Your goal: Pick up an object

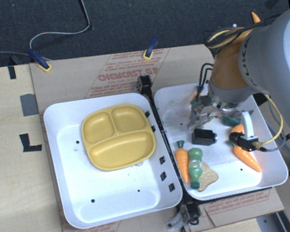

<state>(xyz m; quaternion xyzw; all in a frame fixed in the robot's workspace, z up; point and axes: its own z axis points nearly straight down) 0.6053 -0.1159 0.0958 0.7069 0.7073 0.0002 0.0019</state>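
My gripper point(203, 130) is low in the right bin point(271, 177), near the bin's middle, under the grey arm with its orange band point(230, 68). An orange carrot point(182, 165) lies to the gripper's lower left, by the bin's left wall. Beside it are a green bottle-shaped toy point(196, 166) and a tan flat piece point(206, 177). A second carrot point(247, 158) lies to the gripper's lower right. A white and green item point(247, 122) sits just right of the gripper, partly hidden by the arm.
The left bin point(77, 206) holds a yellow divided plate point(118, 136) in its upper half. A black divider point(158, 132) runs between the two bins. Cables point(270, 138) hang from the arm over the right bin's right side.
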